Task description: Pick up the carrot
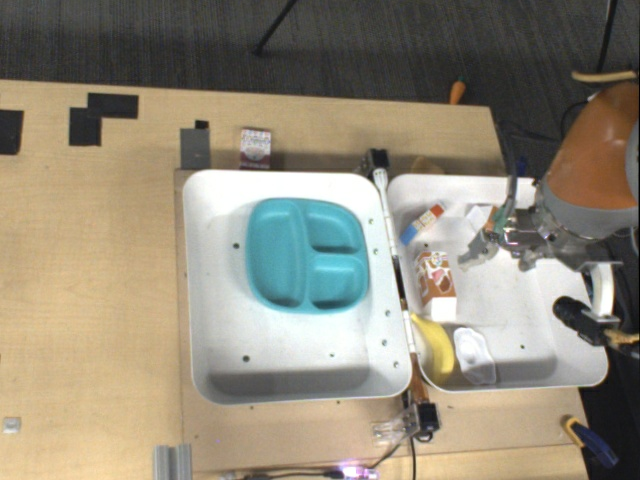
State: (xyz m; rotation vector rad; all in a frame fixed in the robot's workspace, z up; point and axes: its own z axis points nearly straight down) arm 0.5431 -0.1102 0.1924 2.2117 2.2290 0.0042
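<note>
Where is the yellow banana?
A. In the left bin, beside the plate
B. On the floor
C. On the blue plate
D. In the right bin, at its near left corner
D: the banana lies in the right bin, near its front-left corner.

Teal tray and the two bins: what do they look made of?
Teal tray: likely moulded plastic, matte to satin; even colour, rounded compartment walls, soft sheen. Left bin and right bin: likely thin formed plastic, white, semi-gloss; rounded corners and smooth shading, though painted metal can't be ruled out.
</note>
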